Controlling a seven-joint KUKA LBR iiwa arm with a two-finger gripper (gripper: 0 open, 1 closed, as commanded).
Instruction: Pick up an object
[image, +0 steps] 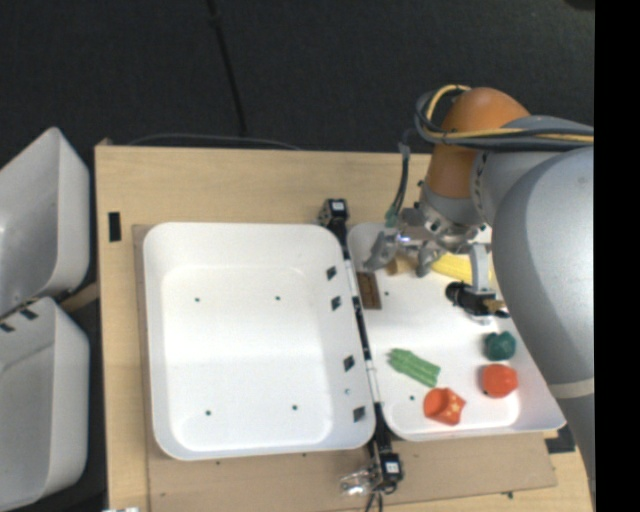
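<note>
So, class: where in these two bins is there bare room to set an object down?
The left bin offers bare floor wall to wall. In the right bin, a patch lies between the brown block and green piece. Crowded: its near right corner and under the gripper.

No writing, label, brand, number or sign can be read on anything on the bench or the arm.

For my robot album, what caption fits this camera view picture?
Gripper hovers at the right bin's far end, with a green piece and two orange-red pieces nearer the front.
</note>
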